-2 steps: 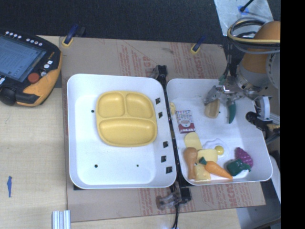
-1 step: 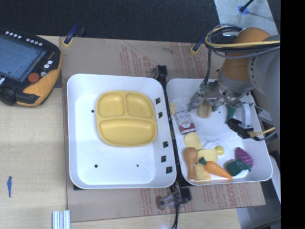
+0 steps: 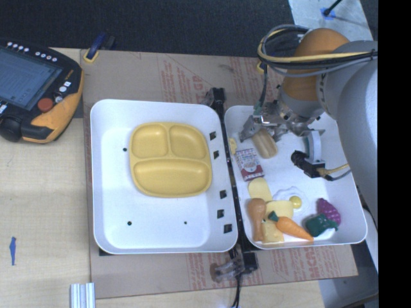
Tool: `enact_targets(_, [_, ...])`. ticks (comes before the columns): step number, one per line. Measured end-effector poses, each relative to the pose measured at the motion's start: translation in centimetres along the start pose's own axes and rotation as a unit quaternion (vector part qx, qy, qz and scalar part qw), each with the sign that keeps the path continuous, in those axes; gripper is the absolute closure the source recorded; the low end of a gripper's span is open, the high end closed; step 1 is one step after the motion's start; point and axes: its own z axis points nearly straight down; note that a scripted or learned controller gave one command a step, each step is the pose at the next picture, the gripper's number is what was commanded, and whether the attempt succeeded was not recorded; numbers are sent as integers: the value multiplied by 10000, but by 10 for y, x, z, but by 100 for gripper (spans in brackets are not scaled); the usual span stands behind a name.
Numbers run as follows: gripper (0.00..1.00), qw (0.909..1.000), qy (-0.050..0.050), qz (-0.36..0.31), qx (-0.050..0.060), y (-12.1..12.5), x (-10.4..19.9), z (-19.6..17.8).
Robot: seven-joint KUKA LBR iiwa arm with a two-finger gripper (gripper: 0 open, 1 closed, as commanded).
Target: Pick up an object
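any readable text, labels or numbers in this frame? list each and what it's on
None can be read.
Red printing on the cardboard sheet under the bins: too blurred to read.
Label on the small red-and-white packet in the right bin: too small to read.
Screen and buttons of the teach pendant at upper left: no legible characters.

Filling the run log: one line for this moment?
arm: over right bin | gripper: at bread roll | grasp: unclear | left bin: yellow tray
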Motion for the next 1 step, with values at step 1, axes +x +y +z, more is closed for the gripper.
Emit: enact_targets(1, [0, 10000, -18, 45, 3, -2, -63, 0])
